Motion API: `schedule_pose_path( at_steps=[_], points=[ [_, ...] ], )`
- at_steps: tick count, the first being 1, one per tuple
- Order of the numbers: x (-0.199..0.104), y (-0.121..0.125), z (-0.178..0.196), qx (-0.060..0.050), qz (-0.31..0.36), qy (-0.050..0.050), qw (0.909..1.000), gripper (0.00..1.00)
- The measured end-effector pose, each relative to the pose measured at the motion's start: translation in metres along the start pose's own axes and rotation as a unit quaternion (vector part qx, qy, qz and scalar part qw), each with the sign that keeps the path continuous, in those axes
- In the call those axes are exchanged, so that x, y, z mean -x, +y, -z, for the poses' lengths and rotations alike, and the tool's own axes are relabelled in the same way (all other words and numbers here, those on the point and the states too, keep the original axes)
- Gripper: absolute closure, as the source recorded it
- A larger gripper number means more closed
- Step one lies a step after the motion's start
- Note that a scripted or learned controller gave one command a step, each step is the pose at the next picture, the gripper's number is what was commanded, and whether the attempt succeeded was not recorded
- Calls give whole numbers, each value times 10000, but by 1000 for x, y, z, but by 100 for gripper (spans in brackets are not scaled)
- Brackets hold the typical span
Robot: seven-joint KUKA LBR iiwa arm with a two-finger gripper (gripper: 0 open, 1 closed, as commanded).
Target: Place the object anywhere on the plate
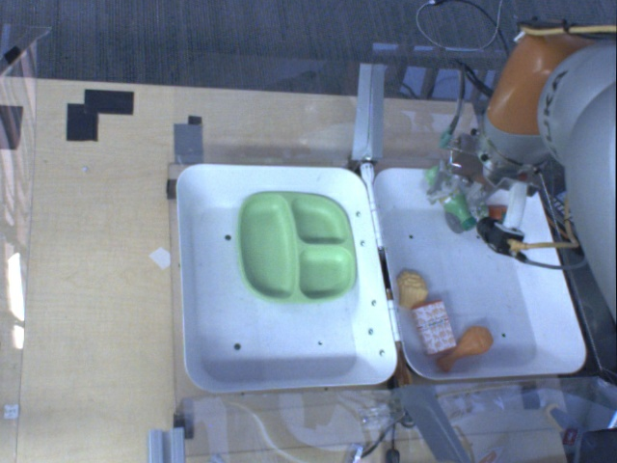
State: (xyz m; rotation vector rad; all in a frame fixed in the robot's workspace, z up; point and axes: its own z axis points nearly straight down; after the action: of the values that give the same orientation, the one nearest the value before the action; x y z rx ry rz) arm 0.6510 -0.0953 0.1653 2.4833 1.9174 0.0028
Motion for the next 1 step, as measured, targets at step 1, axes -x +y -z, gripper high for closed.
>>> schedule_pose_path(
  at_steps=[1],
  points=[
    [-103, -7, 21, 5, 1532, 18, 9882, 100]
  ],
)
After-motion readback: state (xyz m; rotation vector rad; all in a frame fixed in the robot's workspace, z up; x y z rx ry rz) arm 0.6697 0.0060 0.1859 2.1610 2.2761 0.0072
